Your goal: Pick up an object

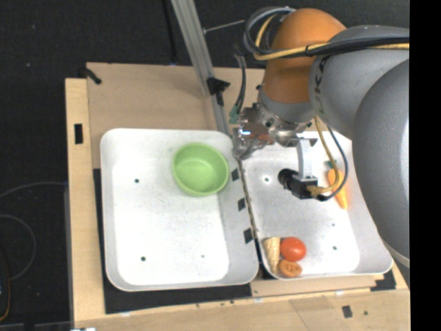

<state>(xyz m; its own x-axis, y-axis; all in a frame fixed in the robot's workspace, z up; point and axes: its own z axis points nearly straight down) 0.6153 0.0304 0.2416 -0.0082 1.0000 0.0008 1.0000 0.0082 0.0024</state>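
Reaching in from the right, the big grey arm [372,102] bends down past its orange band [303,47] and puts the gripper [244,140] over the far left corner of the right bin [324,233], right about where the two bins meet. The gripper is a shiny metal jumble from this angle, so honestly you can't tell how wide it's open or whether it has anything. The green bowl [200,169], round and smooth plastic, sits upright in the far right part of the left bin [138,240], just left of the gripper. Down in the near left corner of the right bin there's a little cluster: a glossy red ball [293,248], a pale cone-shaped piece [273,248] touching its left side, and a small orange lump [290,269] just nearer, against the rim. All three are well apart from the gripper. Both bins are shallow, white and faintly speckled with rounded corners. They rest on a tan board bench [138,95], with dark floor [41,33] around it and a slanted metal rail [193,33] at the far side.
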